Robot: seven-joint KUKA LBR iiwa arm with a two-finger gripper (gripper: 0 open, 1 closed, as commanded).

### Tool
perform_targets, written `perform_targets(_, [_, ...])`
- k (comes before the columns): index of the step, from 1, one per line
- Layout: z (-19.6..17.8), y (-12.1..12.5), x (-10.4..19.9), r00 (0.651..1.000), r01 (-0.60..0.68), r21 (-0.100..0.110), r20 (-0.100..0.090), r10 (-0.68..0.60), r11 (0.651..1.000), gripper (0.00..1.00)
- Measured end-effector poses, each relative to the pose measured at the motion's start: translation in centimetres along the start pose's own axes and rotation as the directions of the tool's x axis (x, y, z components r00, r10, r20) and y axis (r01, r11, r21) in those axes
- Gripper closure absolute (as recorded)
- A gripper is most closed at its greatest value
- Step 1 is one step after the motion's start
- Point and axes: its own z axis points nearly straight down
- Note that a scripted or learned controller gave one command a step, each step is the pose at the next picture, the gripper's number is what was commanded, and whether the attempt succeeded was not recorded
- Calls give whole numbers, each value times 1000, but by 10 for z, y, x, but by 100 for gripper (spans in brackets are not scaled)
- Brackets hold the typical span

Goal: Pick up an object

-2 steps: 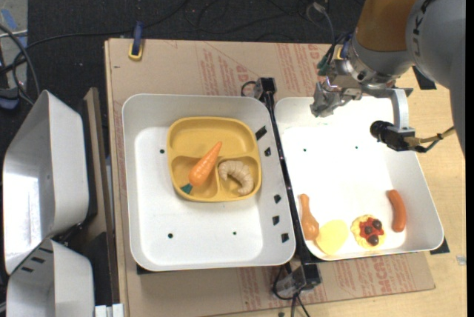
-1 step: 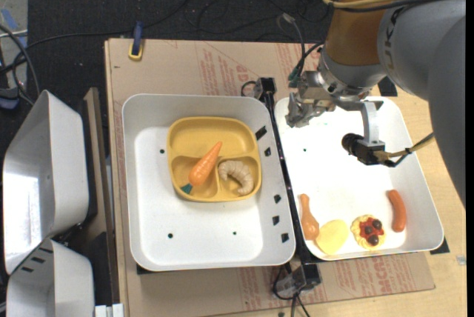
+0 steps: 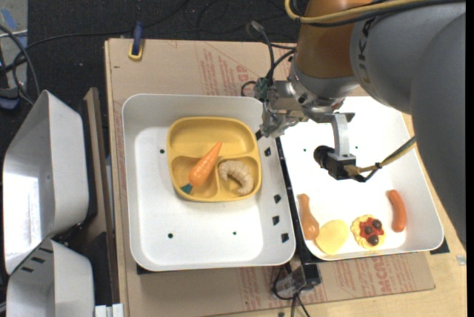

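Note:
My gripper hangs over the divide between the two bins, at the upper right corner of the yellow divided plate in the left bin. An orange carrot lies across the plate and a pale curled shrimp sits in its right compartment. In the right bin, along the near edge, lie an orange drumstick, a yellow round piece, a small tart with dark berries and a red sausage. I see nothing in the gripper.
The grey arm with its orange band covers the upper part of the right bin. Cardboard lies under both bins. White boxes stand at the far left, and cables run behind the bench.

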Motion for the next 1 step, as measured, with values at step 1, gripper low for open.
perform_targets(1, [-11,-27,50,1000,0,0,0,0,1000,100])
